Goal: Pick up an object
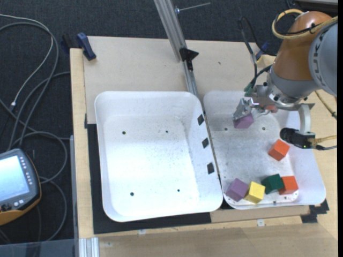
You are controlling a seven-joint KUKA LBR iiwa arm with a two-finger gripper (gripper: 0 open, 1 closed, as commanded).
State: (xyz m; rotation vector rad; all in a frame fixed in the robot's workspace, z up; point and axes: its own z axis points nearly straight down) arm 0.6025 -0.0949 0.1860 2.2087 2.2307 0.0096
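You are looking at the claw (242,113) reaching over the far part of the right-hand bin (316,170), and it is clenching on a small purple block (244,121), which is sitting between its fingers at the tips. Whether that block is hanging clear of the bin floor or resting on it, you cannot tell from this slant. The grip looks shallow, so you are wanting a slow, straight lift with no sideways swing; judging by how low the block is sitting in the fingers, a jerk could shake it loose. Nearer the camera than the claw and off to its right, an orange cube (278,150) is lying well apart. Further toward the near rim, a second purple block (237,188), a yellow cube (255,191), a green cube (273,183) and another orange cube (289,184) are crowding together. To the claw's left the other bin (107,106) is lying alongside
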